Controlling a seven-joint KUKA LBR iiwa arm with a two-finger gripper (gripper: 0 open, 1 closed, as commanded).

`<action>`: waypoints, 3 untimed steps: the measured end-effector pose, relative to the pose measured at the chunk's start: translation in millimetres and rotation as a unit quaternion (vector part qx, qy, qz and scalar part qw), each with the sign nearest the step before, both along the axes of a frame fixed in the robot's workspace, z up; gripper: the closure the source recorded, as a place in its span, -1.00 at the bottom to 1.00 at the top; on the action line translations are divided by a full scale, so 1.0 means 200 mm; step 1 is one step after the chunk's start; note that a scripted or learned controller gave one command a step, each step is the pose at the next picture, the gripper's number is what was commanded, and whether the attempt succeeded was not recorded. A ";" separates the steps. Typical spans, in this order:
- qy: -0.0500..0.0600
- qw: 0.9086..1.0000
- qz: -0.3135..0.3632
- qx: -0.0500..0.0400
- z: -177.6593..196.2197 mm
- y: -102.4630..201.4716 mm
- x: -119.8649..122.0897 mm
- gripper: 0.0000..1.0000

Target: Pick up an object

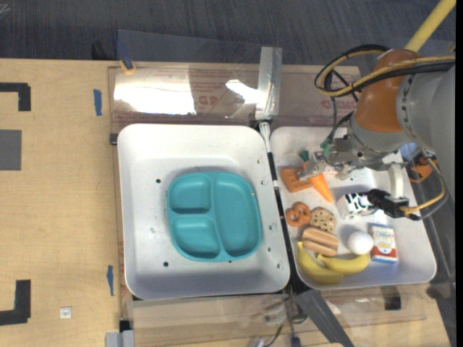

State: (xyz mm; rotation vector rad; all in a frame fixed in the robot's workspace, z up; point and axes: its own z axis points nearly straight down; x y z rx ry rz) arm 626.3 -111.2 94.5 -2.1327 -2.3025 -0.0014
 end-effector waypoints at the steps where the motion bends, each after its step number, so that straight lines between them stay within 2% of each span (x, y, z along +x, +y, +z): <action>1: -0.007 1.000 0.006 -0.002 0.48 0.12 -0.12 -1.00; 2: -0.004 0.995 0.099 -0.001 0.02 0.05 -0.04 -1.00; 3: -0.011 0.995 0.099 -0.002 0.08 0.06 -0.02 1.00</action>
